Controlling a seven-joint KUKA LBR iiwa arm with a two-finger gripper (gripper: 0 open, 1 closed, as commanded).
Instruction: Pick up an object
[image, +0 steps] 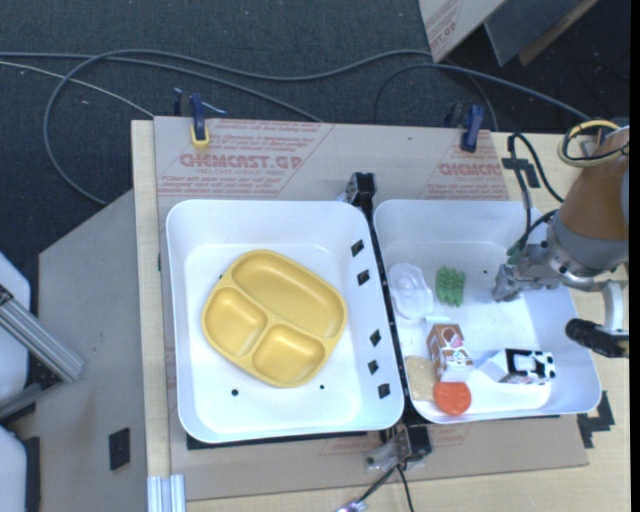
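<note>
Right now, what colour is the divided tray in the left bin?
Yellow; the divided tray shows in the camera view.

The grey KUKA arm (590, 235) shows at three o'clock as a thick rounded column. Its upper section carries a broad orange band (597, 200), smooth and slightly glossy, above a paler grey wrist ring. A looped yellowish cable (585, 140) sits at the band's top, toward one o'clock. Below the ring, a small grey metal end effector (507, 283) projects toward nine o'clock, its parts too blurred to separate.
</note>
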